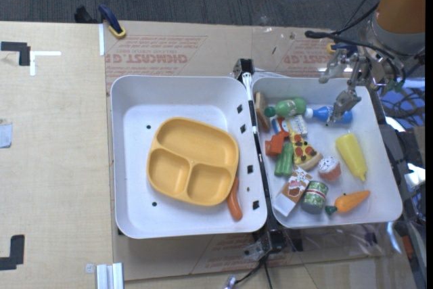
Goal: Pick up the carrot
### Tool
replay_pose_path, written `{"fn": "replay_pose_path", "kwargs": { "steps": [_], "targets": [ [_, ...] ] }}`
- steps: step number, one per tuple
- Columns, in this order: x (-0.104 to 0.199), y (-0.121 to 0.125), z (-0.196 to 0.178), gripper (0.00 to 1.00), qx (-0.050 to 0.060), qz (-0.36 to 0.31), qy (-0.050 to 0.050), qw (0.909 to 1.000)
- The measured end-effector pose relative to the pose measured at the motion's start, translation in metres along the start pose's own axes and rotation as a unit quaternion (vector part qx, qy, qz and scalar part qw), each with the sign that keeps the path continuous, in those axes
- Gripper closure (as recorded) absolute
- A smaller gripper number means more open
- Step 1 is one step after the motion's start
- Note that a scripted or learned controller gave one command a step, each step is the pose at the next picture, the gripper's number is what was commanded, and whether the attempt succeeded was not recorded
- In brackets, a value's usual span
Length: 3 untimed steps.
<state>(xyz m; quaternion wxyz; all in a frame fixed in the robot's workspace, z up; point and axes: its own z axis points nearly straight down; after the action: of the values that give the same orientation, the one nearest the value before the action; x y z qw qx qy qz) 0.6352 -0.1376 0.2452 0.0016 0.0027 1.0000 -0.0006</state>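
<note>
Nearest to me, the carrot (351, 201) lies flat in the right bin (383, 145), close to its near edge and towards the near right corner, leaf end pointing at a small can (314, 196) just beside it. Its orange body angles away from the can, so the side facing the right wall has open room, which I would guess is the easier way in. A yellow pepper (352, 155) lies a little farther back, near but apart. In the left bin (128, 159) a yellow tray (193, 161) sits mid-floor with a sausage (234, 203) leaning at its near right rim. Farther back, the gripper (344, 103) hangs over the right bin's far edge, above a blue toy (333, 114), fingers spread and holding nothing. It is well apart from the carrot, so I judge the reach has not begun; the pepper lies between the two.
</note>
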Motion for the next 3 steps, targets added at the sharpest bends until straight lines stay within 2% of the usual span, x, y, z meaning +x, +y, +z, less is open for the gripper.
{"fn": "replay_pose_path", "kwargs": {
  "steps": [1, 2, 3],
  "targets": [
    [-0.011, -0.031, -0.297, 0.0, -0.001, -0.205, -0.003, 0.9787],
    [-0.019, -0.084, -0.296, 0.0, -0.001, -0.406, -0.003, 0.9138],
    [-0.021, -0.084, -0.306, 1.0, 0.0, -0.405, -0.008, 0.9141]
  ]
}}
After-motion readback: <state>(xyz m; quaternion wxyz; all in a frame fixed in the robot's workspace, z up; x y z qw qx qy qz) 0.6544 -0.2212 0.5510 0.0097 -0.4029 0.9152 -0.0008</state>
